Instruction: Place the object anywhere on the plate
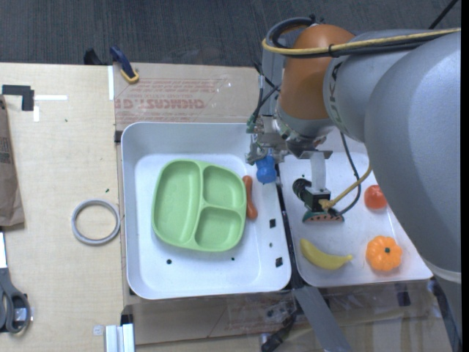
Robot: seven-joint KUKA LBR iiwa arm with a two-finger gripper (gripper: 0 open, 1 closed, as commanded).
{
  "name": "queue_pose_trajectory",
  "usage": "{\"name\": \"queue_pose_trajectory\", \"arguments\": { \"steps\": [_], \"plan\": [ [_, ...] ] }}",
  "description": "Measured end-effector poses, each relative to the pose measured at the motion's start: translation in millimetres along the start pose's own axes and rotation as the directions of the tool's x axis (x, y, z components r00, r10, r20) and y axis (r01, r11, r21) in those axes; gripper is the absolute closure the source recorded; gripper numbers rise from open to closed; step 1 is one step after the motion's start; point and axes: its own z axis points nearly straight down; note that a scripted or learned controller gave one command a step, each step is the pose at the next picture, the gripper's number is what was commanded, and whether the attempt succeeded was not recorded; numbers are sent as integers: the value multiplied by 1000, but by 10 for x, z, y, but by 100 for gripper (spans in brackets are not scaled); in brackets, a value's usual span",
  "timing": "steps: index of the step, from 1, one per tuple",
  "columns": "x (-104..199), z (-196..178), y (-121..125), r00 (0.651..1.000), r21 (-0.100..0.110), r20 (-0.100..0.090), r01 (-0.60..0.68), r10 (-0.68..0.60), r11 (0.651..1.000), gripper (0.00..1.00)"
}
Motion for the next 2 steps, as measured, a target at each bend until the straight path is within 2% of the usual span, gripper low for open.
{"name": "queue_pose_trajectory", "arguments": {
  "steps": [1, 2],
  "plan": [
    [734, -125, -599, 1000, 40, -1, 9, -9, 999, 100],
    [792, -435, -587, 1000, 39, -1, 11, -11, 999, 100]
  ]
}}
